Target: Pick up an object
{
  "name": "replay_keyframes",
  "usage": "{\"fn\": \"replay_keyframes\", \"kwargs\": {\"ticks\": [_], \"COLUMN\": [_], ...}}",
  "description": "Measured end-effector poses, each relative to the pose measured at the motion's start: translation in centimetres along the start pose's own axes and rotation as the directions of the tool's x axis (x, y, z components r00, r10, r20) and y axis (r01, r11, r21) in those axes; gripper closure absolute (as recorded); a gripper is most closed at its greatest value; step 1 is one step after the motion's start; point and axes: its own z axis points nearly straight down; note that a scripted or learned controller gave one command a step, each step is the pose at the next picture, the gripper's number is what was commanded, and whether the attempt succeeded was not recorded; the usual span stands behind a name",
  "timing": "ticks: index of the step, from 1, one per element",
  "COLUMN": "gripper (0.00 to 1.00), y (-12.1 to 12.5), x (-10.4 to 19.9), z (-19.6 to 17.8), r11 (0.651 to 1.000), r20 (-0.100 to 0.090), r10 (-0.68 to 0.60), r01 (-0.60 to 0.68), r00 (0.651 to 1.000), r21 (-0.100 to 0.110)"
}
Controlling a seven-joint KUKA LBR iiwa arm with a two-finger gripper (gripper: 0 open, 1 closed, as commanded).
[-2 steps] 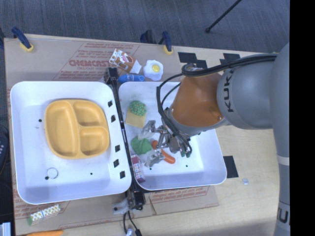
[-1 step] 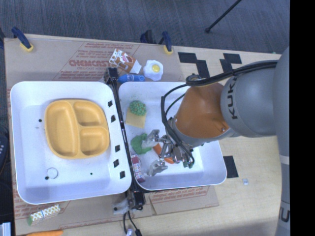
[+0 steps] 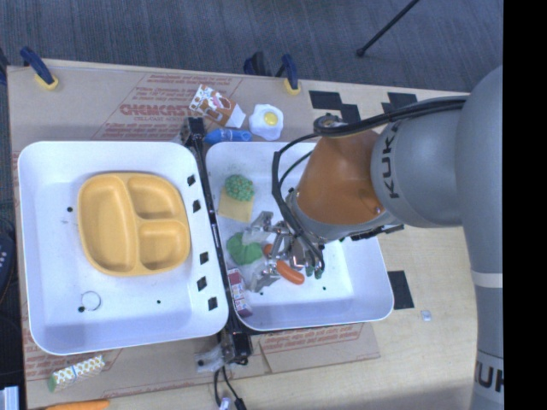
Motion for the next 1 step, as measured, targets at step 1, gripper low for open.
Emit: {"fn": "replay_keyframes", "kwargs": {"ticks": [1], "gripper": [0.0], "y": [-0.01], "x": [0.0], "z": [0.0], "r11": [1.0], "r20": [0.0], "r10": [0.0], "r01": [0.0], "r00": [1.0], "r21": [0.0]}}
